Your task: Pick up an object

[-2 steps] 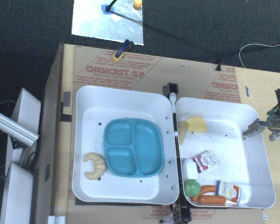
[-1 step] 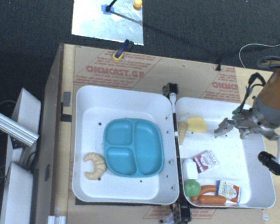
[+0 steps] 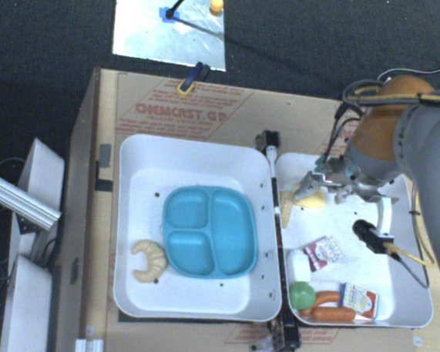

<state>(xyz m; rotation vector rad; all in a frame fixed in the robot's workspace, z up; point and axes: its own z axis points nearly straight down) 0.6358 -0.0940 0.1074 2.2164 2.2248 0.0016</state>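
Yellow shows under the gripper (image 3: 321, 190) at the upper left of the right bin (image 3: 416, 306), where a pale yellow, wedge-like item (image 3: 313, 200) lies against the bin's floor just beneath the tool. From this slanted angle I cannot tell whether the gripper is spread or closed, nor whether it grips that item; it looks to be touching or just above it. I judge the step to be the reach or the grasp itself, low in the bin. The next move calls for a firm closure on the yellow piece and a straight lift, keeping off the wall between the bins, which lies just to the left.

Lower in the same bin sit a small red-and-white packet (image 3: 322, 252), a green ball (image 3: 301, 294), an orange carrot-like piece (image 3: 330, 313) and a small carton (image 3: 359, 298), all well apart from the tool. A pale strip (image 3: 285, 205) lies along the dividing wall, near the yellow item, and could be nudged. The left bin (image 3: 140, 164) bears a blue divided tray (image 3: 209, 231) with a croissant (image 3: 150, 259) beside it.
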